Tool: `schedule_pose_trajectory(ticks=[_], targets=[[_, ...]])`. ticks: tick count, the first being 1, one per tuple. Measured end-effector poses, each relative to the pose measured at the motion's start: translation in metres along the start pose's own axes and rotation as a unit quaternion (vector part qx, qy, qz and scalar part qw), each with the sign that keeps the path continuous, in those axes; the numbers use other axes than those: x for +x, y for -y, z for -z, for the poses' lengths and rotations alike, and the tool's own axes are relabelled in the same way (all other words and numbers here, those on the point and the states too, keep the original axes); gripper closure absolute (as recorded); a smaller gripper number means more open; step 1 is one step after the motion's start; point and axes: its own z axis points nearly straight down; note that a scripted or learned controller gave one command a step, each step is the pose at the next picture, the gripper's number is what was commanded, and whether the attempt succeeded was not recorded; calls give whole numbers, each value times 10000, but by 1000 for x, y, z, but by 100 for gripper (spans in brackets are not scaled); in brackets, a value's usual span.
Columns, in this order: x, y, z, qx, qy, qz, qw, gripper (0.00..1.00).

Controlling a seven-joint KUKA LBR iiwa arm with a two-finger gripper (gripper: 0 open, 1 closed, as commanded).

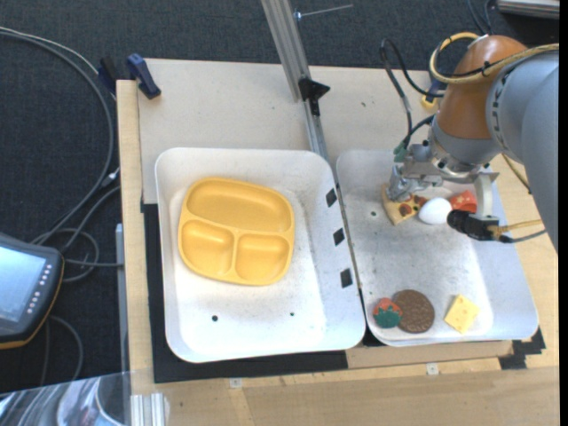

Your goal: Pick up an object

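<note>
My gripper (402,187) is low in the far part of the right bin (426,264), right over a small yellow-and-red pizza-like piece (399,210). A white egg (435,211) lies just right of that piece, and a red item (463,202) sits beside the egg, partly hidden by the arm. At the bin's near edge lie a brown round cookie (414,311), a small red-and-green fruit (386,311) and a yellow cheese wedge (461,313).
The left bin (257,327) holds a yellow divided plate (236,230). A metal pole (288,34) rises behind the bins. Black clips (338,235) sit on the wall between the bins. Cables hang off the wrist at the right.
</note>
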Motion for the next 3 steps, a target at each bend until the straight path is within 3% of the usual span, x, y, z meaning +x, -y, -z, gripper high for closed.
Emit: schedule_pose_trajectory(ticks=[2, 3], targets=[[11, -4, 109, 1, 4, 0, 10000, 100], [63, 10, 102, 54, -17, 20, 10000, 100]])
